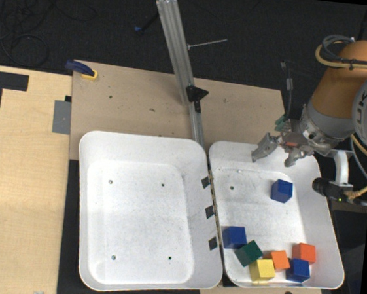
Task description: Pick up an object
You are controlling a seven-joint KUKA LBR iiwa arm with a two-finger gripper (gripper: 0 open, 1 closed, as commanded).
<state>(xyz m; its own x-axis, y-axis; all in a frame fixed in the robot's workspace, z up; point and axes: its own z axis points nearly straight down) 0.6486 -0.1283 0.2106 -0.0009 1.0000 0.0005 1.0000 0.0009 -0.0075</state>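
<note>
My gripper (277, 155) hangs over the far edge of the right bin (323, 225), its two grey fingers spread apart with nothing between them. A blue cube (282, 190) lies alone just below and to the right of the gripper. Near the bin's front edge sits a cluster: another blue cube (234, 236), a dark green block (249, 253), a yellow cube (263, 269), an orange cube (280, 259), a red-orange cube (304, 252) and a third blue cube (299, 269).
The left bin (102, 167) lies beside the right one, joined by black clips (210, 211). A slanted aluminium rail (180, 57) rises behind the bins. The arm's grey and orange wrist (342, 82) stands at the right.
</note>
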